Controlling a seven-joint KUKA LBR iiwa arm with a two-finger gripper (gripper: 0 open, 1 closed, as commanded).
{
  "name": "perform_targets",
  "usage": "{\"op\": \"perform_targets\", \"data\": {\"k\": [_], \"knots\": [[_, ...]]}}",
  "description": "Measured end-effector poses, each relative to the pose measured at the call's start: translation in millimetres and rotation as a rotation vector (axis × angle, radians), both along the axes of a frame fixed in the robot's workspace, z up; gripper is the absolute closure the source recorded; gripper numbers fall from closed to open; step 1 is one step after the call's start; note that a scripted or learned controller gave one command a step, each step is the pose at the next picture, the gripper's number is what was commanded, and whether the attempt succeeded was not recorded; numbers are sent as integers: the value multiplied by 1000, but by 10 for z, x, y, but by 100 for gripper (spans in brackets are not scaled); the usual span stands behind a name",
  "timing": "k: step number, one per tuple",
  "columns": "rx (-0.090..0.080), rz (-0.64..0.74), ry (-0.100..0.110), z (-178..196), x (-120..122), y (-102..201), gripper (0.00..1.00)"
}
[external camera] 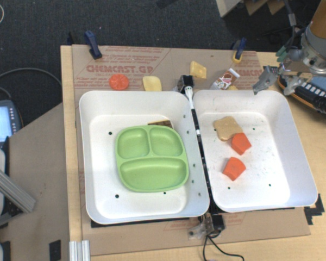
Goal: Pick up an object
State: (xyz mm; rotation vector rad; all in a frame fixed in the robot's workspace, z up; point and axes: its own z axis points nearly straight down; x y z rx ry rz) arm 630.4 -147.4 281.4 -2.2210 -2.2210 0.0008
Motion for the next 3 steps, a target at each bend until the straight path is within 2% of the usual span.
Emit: {"op": "perform_targets", "data": {"k": [1, 2, 3], "knots": [[4, -1, 14, -1219, -442, 222, 0], [2, 0, 7, -2017, -564, 284, 0], [-1, -2, -4, -1860, -537, 270, 100]]}}
